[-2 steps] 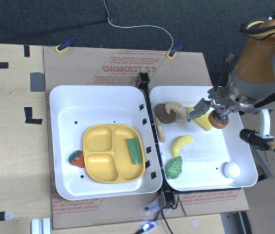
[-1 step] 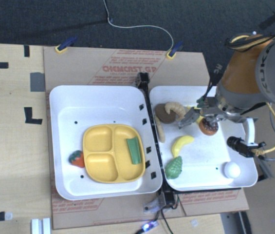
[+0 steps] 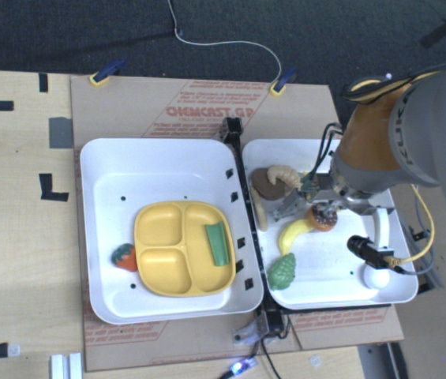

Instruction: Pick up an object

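Camera view from above shows the gripper (image 3: 320, 208) lowered into the right bin (image 3: 341, 290) over a small reddish object (image 3: 323, 220) beside a banana (image 3: 292, 234), apparently mid-grasp, though its grip cannot be told; next comes closing firmly, then lifting.

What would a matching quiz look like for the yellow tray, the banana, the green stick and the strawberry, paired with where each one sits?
Things:
1. yellow tray
2. banana
3. green stick
4. strawberry

Places:
A. in the right bin, beside the hand
B. on the left bin floor, against the tray's left edge
C. in the tray's right compartment
D. in the middle of the left bin

Pairs: 1-D, 2-A, 3-C, 4-B
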Tool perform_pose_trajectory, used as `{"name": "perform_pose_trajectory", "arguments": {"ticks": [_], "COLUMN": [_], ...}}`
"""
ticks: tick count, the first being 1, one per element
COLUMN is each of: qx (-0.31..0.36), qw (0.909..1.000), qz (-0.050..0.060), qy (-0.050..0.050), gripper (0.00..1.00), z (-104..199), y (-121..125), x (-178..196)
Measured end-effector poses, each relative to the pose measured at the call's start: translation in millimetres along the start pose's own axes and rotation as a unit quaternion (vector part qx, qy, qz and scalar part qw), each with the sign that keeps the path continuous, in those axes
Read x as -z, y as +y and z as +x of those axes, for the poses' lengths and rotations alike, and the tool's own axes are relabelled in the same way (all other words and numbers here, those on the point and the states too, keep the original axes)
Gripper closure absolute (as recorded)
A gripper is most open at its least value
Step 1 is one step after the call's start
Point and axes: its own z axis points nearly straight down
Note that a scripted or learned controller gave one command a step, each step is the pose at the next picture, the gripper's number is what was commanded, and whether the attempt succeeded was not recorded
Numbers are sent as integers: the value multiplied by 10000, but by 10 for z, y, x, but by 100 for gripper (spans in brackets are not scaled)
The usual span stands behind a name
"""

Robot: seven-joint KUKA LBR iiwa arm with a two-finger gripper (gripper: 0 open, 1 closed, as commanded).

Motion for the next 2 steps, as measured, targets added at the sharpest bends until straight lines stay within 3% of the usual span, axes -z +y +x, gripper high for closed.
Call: {"name": "perform_pose_trajectory", "arguments": {"ticks": [1, 2], "qx": [8, 1], "qw": [10000, 9999], "qz": [-53, -101], "qy": [-7, -57], "gripper": [0, 100], "z": [13, -29], "y": [21, 41], "x": [-433, -293]}}
